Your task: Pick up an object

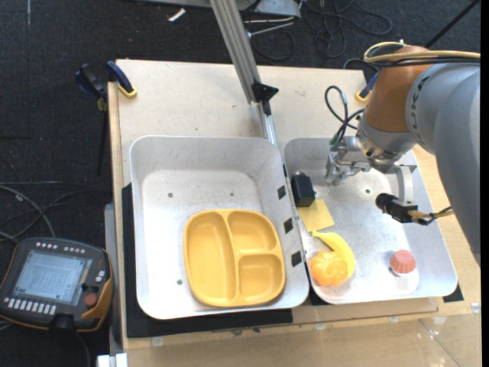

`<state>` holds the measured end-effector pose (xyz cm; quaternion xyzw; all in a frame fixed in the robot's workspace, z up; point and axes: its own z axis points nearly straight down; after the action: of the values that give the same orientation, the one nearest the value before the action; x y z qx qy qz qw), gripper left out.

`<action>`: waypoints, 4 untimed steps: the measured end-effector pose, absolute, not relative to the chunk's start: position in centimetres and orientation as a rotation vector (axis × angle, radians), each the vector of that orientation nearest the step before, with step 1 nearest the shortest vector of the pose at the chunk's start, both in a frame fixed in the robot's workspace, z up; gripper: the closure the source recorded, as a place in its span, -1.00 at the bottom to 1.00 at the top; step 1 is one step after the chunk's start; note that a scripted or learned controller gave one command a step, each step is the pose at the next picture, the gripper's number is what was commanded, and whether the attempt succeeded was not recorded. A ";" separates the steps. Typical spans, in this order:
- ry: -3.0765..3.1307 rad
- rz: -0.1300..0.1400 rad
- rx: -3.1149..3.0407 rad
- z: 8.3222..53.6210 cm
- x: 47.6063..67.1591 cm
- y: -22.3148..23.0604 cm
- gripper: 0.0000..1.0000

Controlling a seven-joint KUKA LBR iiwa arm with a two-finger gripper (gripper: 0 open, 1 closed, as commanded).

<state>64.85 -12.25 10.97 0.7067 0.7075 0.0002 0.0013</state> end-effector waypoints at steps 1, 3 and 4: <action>2.217 0.005 2.218 17.2 64.5 -12.6 1.00; 2.222 0.004 2.216 24.3 64.9 -12.3 1.00; 2.231 0.001 2.214 23.1 65.6 -6.9 1.00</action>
<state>65.64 -6.88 23.11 0.7044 0.7098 0.0003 -0.0009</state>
